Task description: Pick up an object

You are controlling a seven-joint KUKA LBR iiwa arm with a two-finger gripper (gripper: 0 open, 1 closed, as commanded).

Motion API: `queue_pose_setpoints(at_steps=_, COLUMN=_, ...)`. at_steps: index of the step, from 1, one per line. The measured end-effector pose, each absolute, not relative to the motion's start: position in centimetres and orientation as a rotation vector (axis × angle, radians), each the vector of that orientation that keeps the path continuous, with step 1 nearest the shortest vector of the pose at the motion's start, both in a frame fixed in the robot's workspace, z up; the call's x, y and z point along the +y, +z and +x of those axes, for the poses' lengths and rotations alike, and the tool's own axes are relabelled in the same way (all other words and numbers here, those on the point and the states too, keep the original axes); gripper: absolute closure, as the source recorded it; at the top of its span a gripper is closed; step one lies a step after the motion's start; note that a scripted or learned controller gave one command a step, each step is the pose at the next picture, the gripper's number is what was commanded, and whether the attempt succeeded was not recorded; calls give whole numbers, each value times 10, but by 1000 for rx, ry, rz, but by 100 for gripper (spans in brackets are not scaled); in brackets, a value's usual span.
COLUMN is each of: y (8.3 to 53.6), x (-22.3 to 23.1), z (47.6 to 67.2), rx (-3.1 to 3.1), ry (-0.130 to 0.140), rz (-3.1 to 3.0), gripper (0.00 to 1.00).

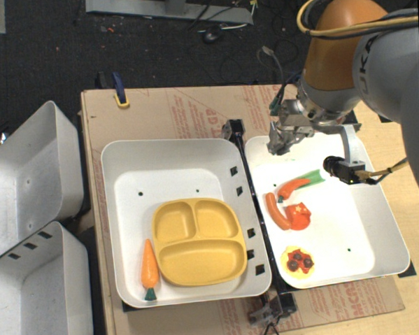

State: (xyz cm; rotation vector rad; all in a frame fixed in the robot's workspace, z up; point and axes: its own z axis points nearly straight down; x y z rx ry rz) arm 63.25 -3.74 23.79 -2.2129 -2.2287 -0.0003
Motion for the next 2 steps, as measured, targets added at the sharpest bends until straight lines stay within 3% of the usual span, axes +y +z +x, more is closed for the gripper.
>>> queue_pose_setpoints(at_steps=2, y=231, x=72, z=642, rx=-2229, ry=-2, rz=-2214, gripper=100)
